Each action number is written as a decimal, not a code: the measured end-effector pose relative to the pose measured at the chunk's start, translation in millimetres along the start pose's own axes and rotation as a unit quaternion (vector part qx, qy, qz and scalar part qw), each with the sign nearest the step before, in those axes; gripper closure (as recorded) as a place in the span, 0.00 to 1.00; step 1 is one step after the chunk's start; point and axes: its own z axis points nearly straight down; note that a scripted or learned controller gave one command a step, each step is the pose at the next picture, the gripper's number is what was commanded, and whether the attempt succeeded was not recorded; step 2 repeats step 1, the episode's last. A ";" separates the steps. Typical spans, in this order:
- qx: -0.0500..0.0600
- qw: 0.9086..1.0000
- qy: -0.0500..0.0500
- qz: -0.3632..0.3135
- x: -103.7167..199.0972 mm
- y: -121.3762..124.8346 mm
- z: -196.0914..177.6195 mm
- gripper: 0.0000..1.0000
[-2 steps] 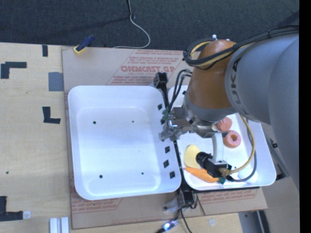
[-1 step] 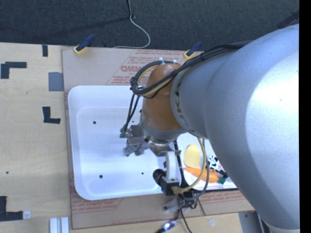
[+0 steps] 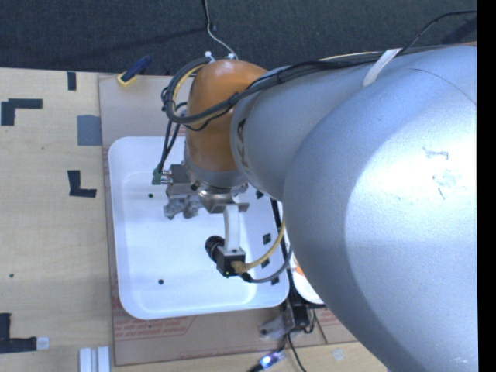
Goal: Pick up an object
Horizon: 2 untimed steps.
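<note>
The bin (image 3: 136, 208) is white; the arm (image 3: 372, 208) grey with an orange band (image 3: 213, 115); the desk (image 3: 46, 239) pale tan with black marks.

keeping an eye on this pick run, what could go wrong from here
1. Around the pincer the white bin shows just plain floor and tiny dark specks, so it may well grab nothing.
2. The big grey arm covers the bin's right side, so a bump there would go unseen.
3. Loose cables loop by the wrist and could snag.
</note>
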 end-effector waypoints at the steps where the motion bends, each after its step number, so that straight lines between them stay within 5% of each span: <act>1: 0.000 1.000 0.000 0.000 34.8 -19.5 -74.4 1.00; 2: 0.000 1.000 0.000 0.000 34.8 -19.5 -74.4 1.00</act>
